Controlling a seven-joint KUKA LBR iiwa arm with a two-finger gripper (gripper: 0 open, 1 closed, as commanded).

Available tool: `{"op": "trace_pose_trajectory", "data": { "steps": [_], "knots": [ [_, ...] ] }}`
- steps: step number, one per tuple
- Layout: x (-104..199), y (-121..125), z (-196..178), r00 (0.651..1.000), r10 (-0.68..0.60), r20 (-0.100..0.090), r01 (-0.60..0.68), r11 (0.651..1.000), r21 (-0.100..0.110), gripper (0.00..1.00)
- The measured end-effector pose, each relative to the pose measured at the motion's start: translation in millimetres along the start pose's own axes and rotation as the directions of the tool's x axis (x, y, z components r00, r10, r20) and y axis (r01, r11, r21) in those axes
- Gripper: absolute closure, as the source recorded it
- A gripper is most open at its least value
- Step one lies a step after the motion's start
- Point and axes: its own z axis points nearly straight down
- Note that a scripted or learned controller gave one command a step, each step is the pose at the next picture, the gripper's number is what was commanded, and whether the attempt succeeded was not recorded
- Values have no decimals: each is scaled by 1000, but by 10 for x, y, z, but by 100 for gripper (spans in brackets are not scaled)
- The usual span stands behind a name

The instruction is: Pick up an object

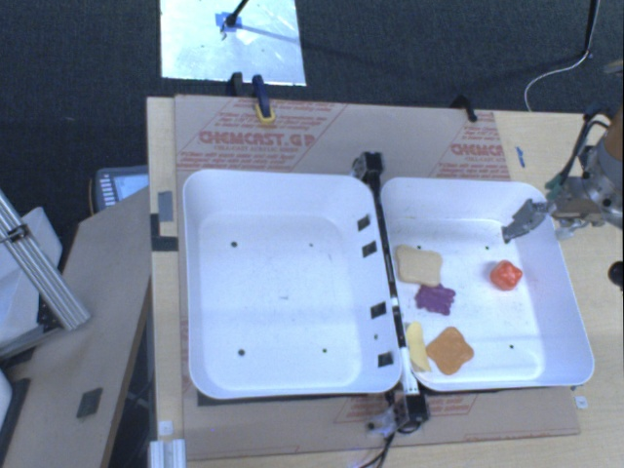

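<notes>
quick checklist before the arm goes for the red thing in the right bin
1. Target in view: the red object lies in the right bin, unobstructed. ok
2. Space around target: it sits apart from the purple piece and the tan slice. ok
3. Gripper position: over the bin's far right part, up-image of the red object, not yet above it. not ok
4. Gripper carrying nothing: nothing visible at its tip. ok
5. Finger opening: too small to judge. cannot tell
6. Other items out of the way: the orange piece and yellow piece lie at the near edge. ok
</notes>
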Motion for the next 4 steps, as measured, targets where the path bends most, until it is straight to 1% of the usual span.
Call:
{"op": "trace_pose_trajectory", "data": {
  "steps": [1,2,3,4],
  "knots": [
    [-40,217,1615,1000,0,-3,0,1000,9,0],
    [208,881,146,1000,-7,4,7,1000,-18,0],
    [402,1105,-1512,1000,-5,4,6,1000,-20,0],
    [216,1078,-2897,1000,-3,5,3,1000,-17,0]
  ]
}}
